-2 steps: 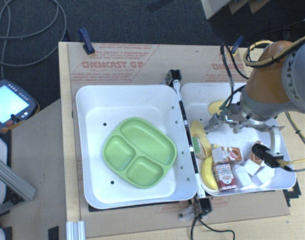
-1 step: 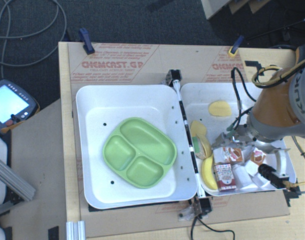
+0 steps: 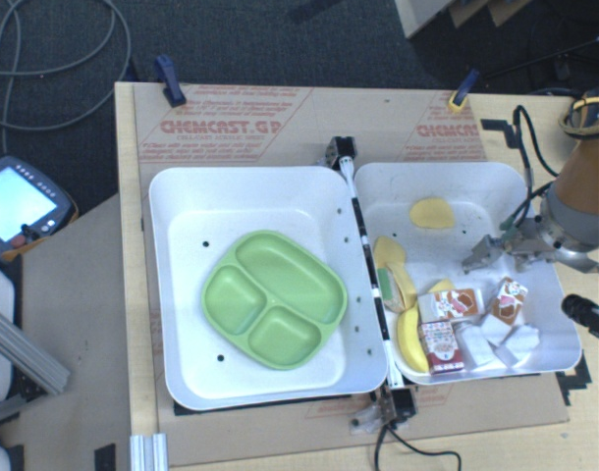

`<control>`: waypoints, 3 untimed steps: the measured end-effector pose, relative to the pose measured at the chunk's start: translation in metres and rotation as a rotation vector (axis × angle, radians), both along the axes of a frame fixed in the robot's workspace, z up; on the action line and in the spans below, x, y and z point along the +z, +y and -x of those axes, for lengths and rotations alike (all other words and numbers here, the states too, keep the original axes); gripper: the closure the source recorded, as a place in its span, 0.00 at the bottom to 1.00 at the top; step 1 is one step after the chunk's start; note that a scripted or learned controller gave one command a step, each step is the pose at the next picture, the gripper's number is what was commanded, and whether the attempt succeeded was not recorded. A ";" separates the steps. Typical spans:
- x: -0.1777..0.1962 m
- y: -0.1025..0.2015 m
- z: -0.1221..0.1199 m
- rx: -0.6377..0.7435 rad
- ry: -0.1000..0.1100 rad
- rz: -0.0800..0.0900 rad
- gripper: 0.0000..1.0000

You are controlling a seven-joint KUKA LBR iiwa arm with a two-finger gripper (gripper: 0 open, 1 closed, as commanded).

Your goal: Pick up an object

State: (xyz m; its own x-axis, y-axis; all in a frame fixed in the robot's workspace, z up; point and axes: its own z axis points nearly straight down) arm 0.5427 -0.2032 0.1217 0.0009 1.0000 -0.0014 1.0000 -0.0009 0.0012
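Where pincer hovers, right bin floor bare

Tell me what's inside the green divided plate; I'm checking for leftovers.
Nothing shows in the three compartments of the green plate; it lies in the left bin, covering the floor beneath.

You see two white bins: one green plate, two bananas, three small cartons, one yellow disc.

Open floor at the back of the right bin around the yellow disc; crowded in front with bananas and cartons.
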 end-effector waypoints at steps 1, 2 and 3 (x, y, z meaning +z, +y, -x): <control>-0.038 0.081 0.034 0.002 0.002 -0.002 0.00; -0.027 0.081 0.034 0.000 -0.001 0.000 1.00; 0.063 0.153 0.030 0.003 0.001 -0.002 1.00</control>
